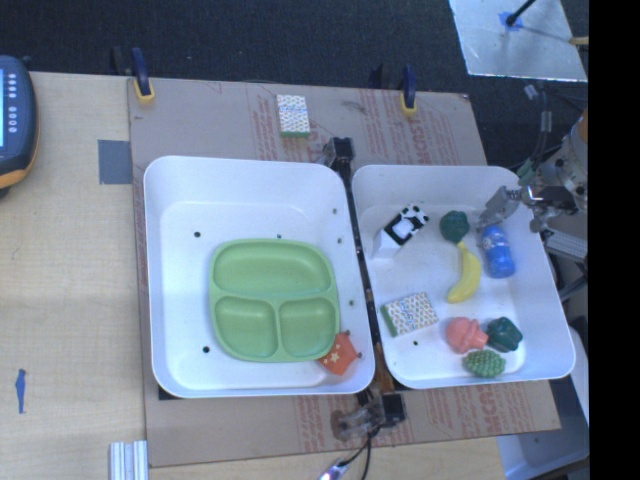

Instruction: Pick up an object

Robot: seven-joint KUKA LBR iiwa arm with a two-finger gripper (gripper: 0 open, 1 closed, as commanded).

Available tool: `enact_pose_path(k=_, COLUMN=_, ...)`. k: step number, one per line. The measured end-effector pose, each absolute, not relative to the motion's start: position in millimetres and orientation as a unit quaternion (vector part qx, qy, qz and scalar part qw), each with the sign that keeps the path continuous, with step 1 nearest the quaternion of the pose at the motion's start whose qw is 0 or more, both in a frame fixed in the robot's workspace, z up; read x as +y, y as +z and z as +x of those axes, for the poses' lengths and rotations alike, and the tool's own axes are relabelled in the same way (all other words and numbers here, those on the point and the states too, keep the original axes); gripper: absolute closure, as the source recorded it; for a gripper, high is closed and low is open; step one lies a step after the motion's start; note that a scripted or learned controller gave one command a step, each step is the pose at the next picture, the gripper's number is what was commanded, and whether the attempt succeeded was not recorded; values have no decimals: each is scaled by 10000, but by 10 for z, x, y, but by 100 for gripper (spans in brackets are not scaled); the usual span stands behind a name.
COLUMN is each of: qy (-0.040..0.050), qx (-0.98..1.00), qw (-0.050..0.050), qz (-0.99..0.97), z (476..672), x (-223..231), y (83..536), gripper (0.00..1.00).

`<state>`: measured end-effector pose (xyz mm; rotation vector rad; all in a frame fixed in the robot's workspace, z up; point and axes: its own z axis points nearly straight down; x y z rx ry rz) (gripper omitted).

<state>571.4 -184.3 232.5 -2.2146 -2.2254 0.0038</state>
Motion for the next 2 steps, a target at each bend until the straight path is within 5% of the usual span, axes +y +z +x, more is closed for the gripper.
enact_pose_path(k=1, qy=18, qx=-7094, qw=7, qz=-7048, z=5982, x=-2003, y=1262, gripper=0)
enact_pose_path(k=2, qy=18, qx=-7083, qw=25, qz=-7059, z=5548, x=-1598, y=910, gripper=0)
